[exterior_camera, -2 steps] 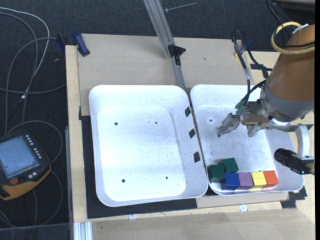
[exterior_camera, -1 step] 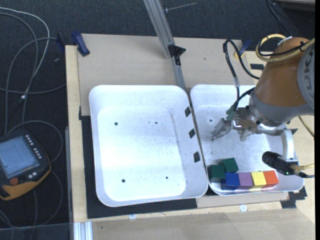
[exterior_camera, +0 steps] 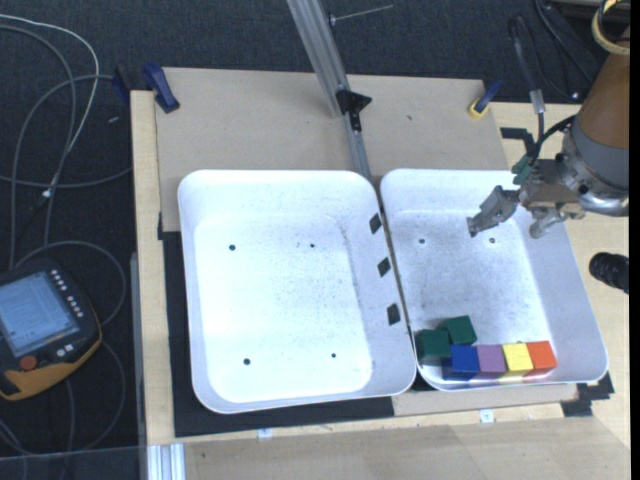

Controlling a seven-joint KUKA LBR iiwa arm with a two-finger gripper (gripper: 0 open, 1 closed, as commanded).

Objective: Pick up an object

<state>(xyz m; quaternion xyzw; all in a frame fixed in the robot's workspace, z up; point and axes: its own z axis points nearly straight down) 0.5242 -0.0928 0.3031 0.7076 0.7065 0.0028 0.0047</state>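
Observation:
Several small blocks lie along the front edge of the right bin (exterior_camera: 560, 268): two green blocks (exterior_camera: 447, 338), a blue block (exterior_camera: 464, 359), a purple block (exterior_camera: 491, 358), a yellow block (exterior_camera: 516, 356) and an orange block (exterior_camera: 541, 354). My gripper (exterior_camera: 515, 218) hangs over the far right part of that bin, well behind the blocks, open with its two fingers spread and nothing between them.
The left bin (exterior_camera: 200, 268) sits beside the right one, joined by black clips along the shared wall. A metal pole (exterior_camera: 320, 48) slants down to the bins' back edge. A handheld pendant (exterior_camera: 40, 323) and cables lie on the floor at left.

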